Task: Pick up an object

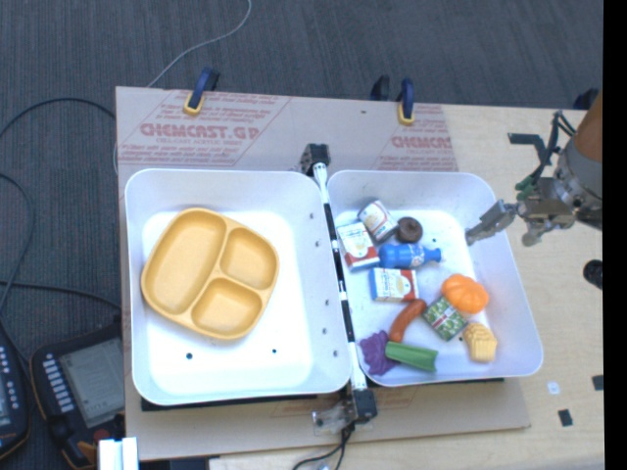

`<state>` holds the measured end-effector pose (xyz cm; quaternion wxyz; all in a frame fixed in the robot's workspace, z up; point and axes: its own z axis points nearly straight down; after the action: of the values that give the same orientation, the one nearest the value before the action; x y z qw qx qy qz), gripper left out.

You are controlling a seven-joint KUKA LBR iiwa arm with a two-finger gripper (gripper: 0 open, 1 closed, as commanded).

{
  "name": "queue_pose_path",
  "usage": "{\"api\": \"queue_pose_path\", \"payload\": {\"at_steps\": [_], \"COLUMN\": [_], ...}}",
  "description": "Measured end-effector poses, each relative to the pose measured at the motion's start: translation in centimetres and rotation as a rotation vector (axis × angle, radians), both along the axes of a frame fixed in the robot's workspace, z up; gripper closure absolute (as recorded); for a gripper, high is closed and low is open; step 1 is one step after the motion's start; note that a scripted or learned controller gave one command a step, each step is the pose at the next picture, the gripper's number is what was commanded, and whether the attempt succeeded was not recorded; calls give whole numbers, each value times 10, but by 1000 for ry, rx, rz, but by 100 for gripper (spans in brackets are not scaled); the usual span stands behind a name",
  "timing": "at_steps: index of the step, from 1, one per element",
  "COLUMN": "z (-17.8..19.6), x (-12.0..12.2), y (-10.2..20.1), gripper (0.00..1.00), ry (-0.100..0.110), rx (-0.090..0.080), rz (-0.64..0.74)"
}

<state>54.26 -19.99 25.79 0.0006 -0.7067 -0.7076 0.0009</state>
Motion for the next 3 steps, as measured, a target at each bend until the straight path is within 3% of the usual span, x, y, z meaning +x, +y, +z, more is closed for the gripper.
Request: {"api": "queue_pose_path", "payload": {"at_steps": [1, 2, 3], "z": [-157, -148, -148], "x": [11, 12, 12], "y": [-9, -9, -9], "gripper": [0, 100, 0], "ry": [4, 3, 3], "rx": [6, 4, 4], "rz": [2, 1, 1]}}
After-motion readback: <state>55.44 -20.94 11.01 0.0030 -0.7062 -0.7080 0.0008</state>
